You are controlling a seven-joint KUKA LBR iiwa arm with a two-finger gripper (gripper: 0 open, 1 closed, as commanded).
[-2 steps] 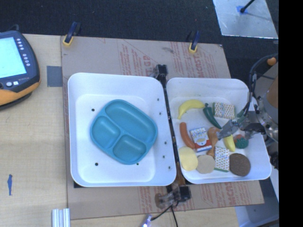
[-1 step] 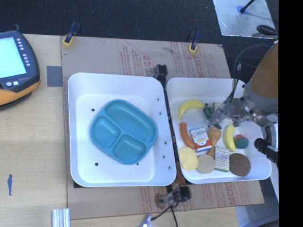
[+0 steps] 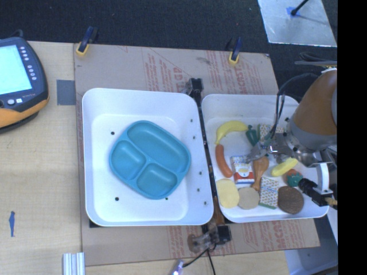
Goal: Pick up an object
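Toy food crowds the right bin [image 3: 312, 215] as the grey arm with its orange band reaches in from the right, and we place its hand [image 3: 265, 149] low over the middle of the pile, close to a yellow banana [image 3: 230, 129] and a dark green piece [image 3: 252, 135]; whether the hand is apart, together or clamped on anything we cannot tell, the metal parts being too small and tangled with the clutter. Candidates lie all around it: an orange-red sausage [image 3: 223, 160], a small red and white carton [image 3: 243, 171], a carrot-like orange piece [image 3: 260, 168], a yellow slice [image 3: 227, 193], a tan round [image 3: 249, 198] and a brown cookie [image 3: 291, 200]. We judge the pick not yet made. To do it well, we would choose one piece that stands apart from its neighbours, such as the banana or the sausage, come down squarely across its narrow width, and close only once both sides are free of other toys. The left bin [image 3: 92, 153] carries a blue divided plate [image 3: 150, 159]. Both bins sit on brown cardboard [image 3: 172, 67] clamped to a pale wooden counter [image 3: 34, 182], with a handheld control pendant [image 3: 17, 79] at the far left and dark carpet [image 3: 143, 10] beyond.
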